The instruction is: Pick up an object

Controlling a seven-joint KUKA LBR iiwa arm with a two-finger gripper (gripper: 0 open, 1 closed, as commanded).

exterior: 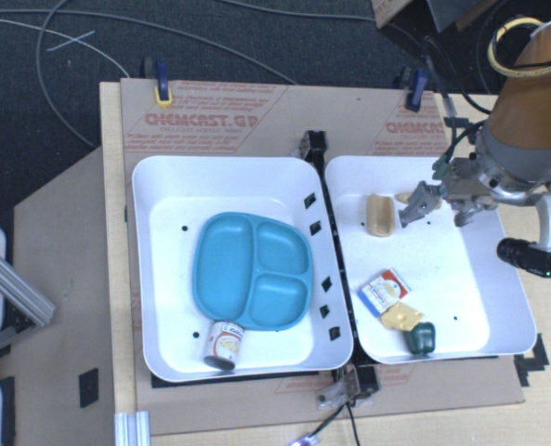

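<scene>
Lowest in view: one small can (224, 344) lying on its side at the front edge of the left bin (154, 249), touching the rim of one blue divided plate (253, 271) with three compartments, which sits mid-bin.

Right bin (498, 314), four things. Near its front edge, one green object (421, 338) touches one yellow object (400, 318), and one small red, white and blue packet (383, 292) lies just behind them. One tan block (380, 216) sits by the back left corner.

One gripper (439, 204) over the back of the right bin, just right of the tan block, apart from it. Fingers spread, nothing between them.

Bench: two white bins side by side on a printed cardboard sheet (210, 114), held by two blue clamps (163, 82) at its back edge. Dark carpet (61, 82) beyond, with loose cables (80, 12) across it.
</scene>
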